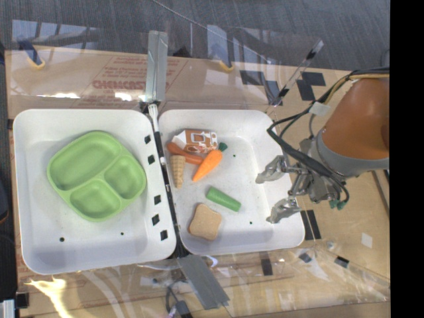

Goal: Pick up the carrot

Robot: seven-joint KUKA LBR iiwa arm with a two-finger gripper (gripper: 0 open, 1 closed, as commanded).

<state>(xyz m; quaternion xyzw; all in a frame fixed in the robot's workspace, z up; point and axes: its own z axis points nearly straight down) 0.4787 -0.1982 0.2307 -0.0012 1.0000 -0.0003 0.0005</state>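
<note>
Bread slice [205, 222] sits at the near edge of the right bin [265, 234], off to the left of the lower fingertip [278, 214]; gripper [273, 193] hangs over the right side of that bin with fingers spread apart, nothing between them, upper tip near the bin floor's bare patch and lower tip close to the bin's near-right corner; carrot [208, 165] lies well left of the fingers, orange body slanted with its green top up and right, touching or just against the small printed box [199, 138] above it and the cone [178, 169] beside it; cannot tell if it rests on the reddish stick [182, 152] or only crosses it; green pickle-shaped piece [222, 199] lies between carrot and fingers, a bit nearer; green divided plate [96, 175] is in the left bin [26, 197], well away; step in hand reads as the approach, grasp not yet made; to do it well, travel left past the green piece, turn the wrist so the fingers straddle the carrot's narrow width, aim mid-body away from box and cone, descend fully before closing; crowding is the main risk.
</note>
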